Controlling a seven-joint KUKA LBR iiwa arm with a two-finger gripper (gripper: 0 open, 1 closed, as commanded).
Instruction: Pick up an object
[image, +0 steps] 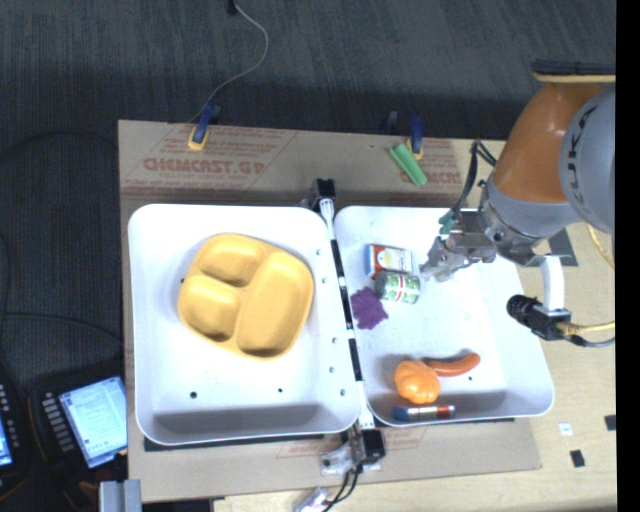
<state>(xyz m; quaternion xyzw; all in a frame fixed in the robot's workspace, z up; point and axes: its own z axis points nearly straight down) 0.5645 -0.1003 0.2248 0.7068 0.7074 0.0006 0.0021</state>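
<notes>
My gripper (437, 265) hangs over the upper part of the right bin (500, 330), just right of a small can with a red, white and green label (396, 283). Nothing shows between its fingers. Below the can lies a purple bunch of grapes (368, 309). Toward the front of the bin rest an orange pepper-like toy (417, 381), an orange-red sausage (453, 364) and a small marker (428, 410). In the left bin (160, 390) sits a large yellow bread-shaped block (245, 293).
A green marker (408, 164) and two blue clips (205, 126) lie on the cardboard behind the bins. A black divider rail (340, 290) runs between the bins. A tablet (90, 418) sits off the bench at the lower left.
</notes>
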